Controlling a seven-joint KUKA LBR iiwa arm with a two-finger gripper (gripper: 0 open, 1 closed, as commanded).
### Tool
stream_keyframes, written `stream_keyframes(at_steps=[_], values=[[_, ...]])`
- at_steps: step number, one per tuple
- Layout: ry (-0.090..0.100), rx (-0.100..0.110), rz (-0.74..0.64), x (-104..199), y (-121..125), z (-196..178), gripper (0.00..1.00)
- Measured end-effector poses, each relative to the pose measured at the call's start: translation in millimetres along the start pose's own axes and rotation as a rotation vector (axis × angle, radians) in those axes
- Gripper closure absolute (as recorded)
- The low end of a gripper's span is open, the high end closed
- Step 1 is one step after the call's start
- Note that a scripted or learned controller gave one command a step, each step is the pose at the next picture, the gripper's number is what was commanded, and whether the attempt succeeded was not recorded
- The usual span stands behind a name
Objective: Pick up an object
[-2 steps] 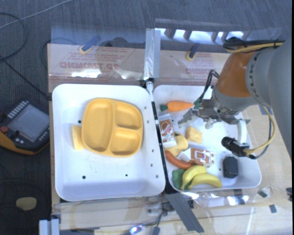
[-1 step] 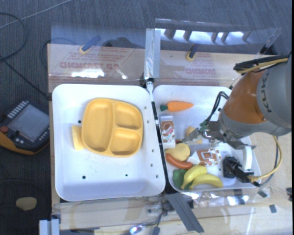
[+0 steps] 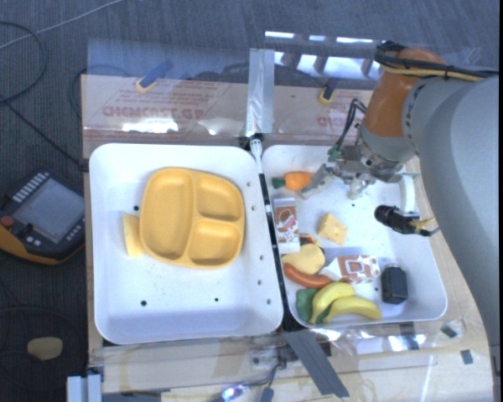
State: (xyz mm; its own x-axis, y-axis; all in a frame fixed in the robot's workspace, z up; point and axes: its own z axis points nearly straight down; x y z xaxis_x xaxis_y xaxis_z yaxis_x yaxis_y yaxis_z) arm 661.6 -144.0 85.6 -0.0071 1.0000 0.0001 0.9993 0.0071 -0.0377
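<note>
My gripper (image 3: pixel 333 188) hangs over the back of the right bin (image 3: pixel 427 308), open, with nothing between its fingers. One finger (image 3: pixel 313 184) reaches down-left, close to a small orange piece (image 3: pixel 297 179) near the bin's back left corner. In front of the gripper lies a pale yellow cheese wedge (image 3: pixel 333 229). Further forward are a red-and-white packet (image 3: pixel 286 221), a yellow pear-like fruit (image 3: pixel 307 259), a red sausage (image 3: pixel 306 277), a red-and-white carton (image 3: pixel 357 267), bananas (image 3: pixel 345 301), a green piece (image 3: pixel 305 299) and a black block (image 3: pixel 393 284).
The left bin (image 3: pixel 117 308) holds a yellow divided plate (image 3: pixel 191 216) with a flat yellow piece (image 3: pixel 132 234) sticking out from under its left side. A divider wall (image 3: pixel 267 224) runs between the bins. A teach pendant (image 3: pixel 38 216) lies on the floor at left.
</note>
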Motion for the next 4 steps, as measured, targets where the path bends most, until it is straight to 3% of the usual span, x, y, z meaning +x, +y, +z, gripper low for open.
stream_keyframes(at_steps=[1, 4], values=[[-0.012, -0.019, -0.001, 28, 2, -1, 0.00], [0.001, 0.007, 0.276, 42, -2, -1, 0.00]])
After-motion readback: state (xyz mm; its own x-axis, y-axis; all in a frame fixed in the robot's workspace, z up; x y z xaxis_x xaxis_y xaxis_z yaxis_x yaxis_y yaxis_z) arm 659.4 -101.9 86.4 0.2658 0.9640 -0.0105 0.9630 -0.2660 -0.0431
